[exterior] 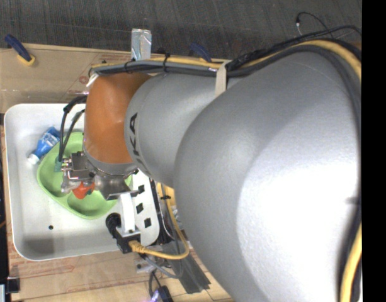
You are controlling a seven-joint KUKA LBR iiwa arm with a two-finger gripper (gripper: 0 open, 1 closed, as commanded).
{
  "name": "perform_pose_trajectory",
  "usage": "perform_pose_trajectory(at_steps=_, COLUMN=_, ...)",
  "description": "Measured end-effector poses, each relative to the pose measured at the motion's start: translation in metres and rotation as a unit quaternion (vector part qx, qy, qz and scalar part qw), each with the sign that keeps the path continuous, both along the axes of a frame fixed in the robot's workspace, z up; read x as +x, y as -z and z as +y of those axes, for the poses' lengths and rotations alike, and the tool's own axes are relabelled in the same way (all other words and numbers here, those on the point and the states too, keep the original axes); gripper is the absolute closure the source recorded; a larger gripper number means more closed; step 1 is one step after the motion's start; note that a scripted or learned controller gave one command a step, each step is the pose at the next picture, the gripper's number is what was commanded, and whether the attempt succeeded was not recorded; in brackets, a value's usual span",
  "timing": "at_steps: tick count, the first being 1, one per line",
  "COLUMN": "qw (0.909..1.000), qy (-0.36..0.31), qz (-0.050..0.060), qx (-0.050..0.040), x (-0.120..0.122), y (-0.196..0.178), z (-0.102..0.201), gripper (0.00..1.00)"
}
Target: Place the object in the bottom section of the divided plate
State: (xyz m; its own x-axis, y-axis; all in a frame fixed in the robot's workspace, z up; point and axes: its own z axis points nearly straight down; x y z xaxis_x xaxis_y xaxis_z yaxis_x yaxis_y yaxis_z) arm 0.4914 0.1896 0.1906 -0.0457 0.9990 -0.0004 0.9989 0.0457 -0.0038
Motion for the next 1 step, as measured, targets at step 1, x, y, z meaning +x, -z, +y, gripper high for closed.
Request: perform_pose_trajectory(at_steps=1, qw=1.0000, qy=0.001, qz=0.000, qx=-0.0002, x=0.0004, y=0.0000, z=-0.0009, gripper=0.00)
